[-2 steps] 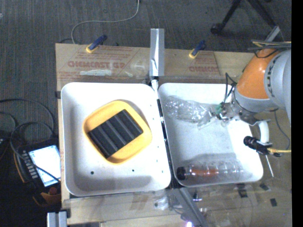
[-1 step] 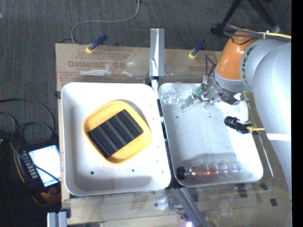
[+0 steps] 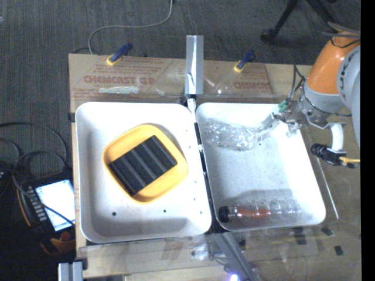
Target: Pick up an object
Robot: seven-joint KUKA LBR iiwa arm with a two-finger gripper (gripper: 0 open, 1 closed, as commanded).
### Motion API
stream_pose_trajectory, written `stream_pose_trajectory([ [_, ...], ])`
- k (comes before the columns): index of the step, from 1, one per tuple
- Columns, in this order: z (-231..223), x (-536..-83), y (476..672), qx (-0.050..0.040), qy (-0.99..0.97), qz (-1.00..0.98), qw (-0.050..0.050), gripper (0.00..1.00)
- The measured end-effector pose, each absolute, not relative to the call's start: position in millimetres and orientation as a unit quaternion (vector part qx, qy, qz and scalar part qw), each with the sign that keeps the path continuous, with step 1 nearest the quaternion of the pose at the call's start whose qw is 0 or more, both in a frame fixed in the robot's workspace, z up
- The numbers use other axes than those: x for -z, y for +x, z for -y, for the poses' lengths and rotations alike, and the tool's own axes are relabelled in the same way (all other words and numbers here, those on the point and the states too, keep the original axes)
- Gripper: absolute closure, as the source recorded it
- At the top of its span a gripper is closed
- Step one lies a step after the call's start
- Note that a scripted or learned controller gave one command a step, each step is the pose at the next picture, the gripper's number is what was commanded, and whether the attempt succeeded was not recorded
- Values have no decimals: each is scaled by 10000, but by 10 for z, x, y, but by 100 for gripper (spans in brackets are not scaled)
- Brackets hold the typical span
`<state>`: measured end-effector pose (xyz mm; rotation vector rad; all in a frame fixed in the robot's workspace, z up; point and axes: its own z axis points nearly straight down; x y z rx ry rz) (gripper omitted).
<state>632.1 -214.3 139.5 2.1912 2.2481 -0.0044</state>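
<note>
Camera view gives you two shallow white bins: the left bin point(image 3: 88, 174) holds a yellow rounded tray with a black ribbed insert point(image 3: 145, 162). Your right bin point(image 3: 313, 183) holds a crumpled clear plastic bag point(image 3: 229, 135) and a clear plastic bottle point(image 3: 261, 210) along its near wall. The two-finger gripper point(image 3: 273, 120) touches the bag's right end; you cannot tell its state.

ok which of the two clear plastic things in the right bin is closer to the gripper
The crumpled clear plastic at the far end of the right bin, just beside the gripper. The clear bottle lies along the near wall.
</note>
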Motion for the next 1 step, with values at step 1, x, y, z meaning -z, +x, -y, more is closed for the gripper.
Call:
stream_pose_trajectory([
  [1,1376,-933,6468,15,6674,-7446,59,0],
])
